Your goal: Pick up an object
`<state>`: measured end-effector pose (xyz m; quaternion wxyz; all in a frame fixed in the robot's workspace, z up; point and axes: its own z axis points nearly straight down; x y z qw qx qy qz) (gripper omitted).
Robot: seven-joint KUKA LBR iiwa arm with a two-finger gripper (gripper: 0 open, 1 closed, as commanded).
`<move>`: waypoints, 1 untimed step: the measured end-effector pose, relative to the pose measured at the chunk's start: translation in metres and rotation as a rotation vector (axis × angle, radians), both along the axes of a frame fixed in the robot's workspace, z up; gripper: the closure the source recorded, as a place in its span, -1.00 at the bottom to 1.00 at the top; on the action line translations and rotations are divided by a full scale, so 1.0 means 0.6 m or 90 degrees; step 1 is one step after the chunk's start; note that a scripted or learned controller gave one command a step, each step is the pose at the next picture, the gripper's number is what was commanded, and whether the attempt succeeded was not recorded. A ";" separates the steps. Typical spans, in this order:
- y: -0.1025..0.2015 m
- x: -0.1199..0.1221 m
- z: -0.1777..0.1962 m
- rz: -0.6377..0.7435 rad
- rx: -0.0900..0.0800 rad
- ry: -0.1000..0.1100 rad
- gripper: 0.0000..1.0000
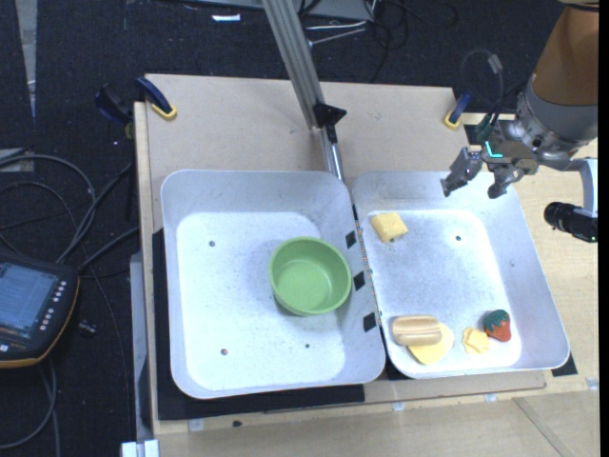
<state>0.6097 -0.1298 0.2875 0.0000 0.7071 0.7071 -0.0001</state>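
Two white bins (190,255), one green bowl (309,274), four small food pieces, open end effector (481,181)

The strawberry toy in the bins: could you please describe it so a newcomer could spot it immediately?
Look in the right-hand white bin, at its near right corner. The strawberry toy lies there beside a small yellow piece. It is the bin's one red item, with a green top; its neighbours are yellow or tan.
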 end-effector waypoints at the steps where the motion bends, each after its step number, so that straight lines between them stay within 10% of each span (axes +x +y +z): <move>1: 0.000 0.000 0.000 0.000 0.000 0.000 -1.00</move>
